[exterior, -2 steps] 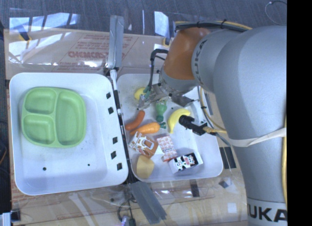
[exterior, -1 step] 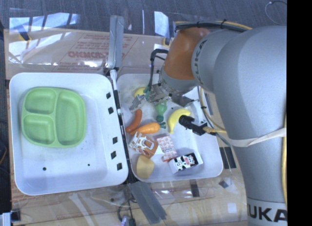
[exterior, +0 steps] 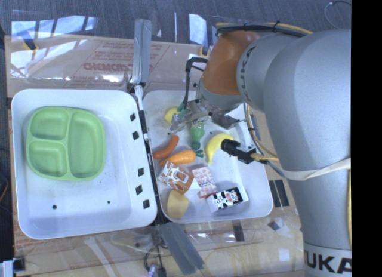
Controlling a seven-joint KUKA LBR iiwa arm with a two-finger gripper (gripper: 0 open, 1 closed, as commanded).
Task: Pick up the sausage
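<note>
Sausage [exterior: 166, 147] lay in right bin [exterior: 260, 201] at 9 o'clock side, touching carrot [exterior: 181, 157]. Hand [exterior: 185, 116] hovered at sausage's 1 o'clock, over bin; finger spread couldn't be told.

The sausage [exterior: 166, 147] lies hemmed in: carrot [exterior: 181, 157] touching below, right bin [exterior: 261, 205] wall just left, banana [exterior: 215, 144] and green bottle [exterior: 196, 131] near right. Above it lies bare floor.
</note>
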